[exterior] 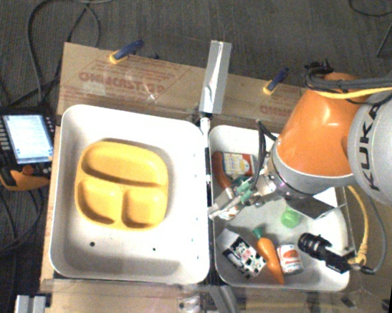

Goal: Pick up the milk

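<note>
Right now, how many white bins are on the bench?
2: the left bin holds a yellow tray; the right bin is partly covered by the arm.

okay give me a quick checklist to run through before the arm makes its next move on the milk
1. Milk located: cannot tell. A black-and-white patterned carton lies at the right bin's front; no label is readable.
2. Gripper over that carton: not ok, it sits near the bin's left wall, further back.
3. Nothing between the fingers: cannot tell, too blurred.
4. Room around the carton: not ok, the carrot lies against it.
5. Left bin: ok, the yellow tray sits flat.
</note>
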